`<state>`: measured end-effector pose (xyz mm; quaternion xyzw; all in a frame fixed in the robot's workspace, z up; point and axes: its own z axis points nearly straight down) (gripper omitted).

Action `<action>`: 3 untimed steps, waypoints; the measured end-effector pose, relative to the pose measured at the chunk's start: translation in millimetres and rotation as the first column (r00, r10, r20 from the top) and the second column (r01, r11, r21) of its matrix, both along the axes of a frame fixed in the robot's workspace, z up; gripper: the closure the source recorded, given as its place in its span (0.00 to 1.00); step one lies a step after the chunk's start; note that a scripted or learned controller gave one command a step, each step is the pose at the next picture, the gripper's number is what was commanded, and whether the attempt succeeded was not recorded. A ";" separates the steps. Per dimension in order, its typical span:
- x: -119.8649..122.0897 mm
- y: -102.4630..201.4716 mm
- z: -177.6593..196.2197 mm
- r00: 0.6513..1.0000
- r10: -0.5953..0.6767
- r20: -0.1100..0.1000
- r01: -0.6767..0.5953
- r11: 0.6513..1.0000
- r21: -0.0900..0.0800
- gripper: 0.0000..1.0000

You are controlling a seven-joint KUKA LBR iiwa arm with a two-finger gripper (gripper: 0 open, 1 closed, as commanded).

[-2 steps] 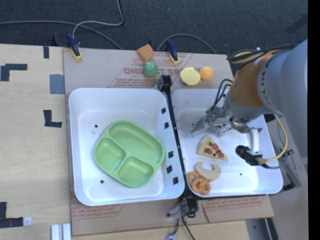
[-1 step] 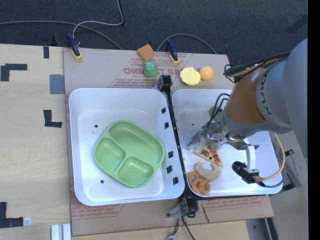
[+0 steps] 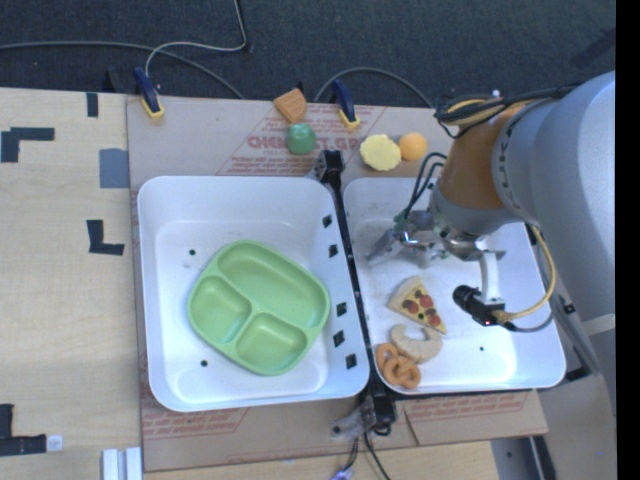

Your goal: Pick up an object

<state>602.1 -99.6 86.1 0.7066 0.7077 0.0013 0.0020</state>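
Observation:
My gripper [image 3: 401,247] hangs low in the right bin [image 3: 530,363], in its back left part, with its fingers spread open and nothing between them. A toy pizza slice [image 3: 418,305] lies just in front of the gripper, apart from it. Closer to the front wall sit a pale biscuit-like piece [image 3: 418,343] and a brown pretzel [image 3: 399,369], touching each other. The left bin [image 3: 165,218] holds a green divided plate [image 3: 260,306].
Behind the bins on the cardboard sit an orange block [image 3: 290,104], a green ball [image 3: 300,138], a yellow piece [image 3: 380,152] and an orange ball [image 3: 412,146]. Two blue clamps [image 3: 150,94] grip the back edge. The arm's bulk covers the right bin's right side.

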 end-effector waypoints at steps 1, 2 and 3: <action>-46.5 3.3 0.2 1.000 -0.001 0.000 0.001 1.000 -0.001 0.00; 10.4 -0.8 -0.1 1.000 0.000 0.000 0.000 1.000 0.000 0.00; 67.2 16.4 100.1 1.000 0.001 -0.001 -0.001 1.000 -0.001 0.00</action>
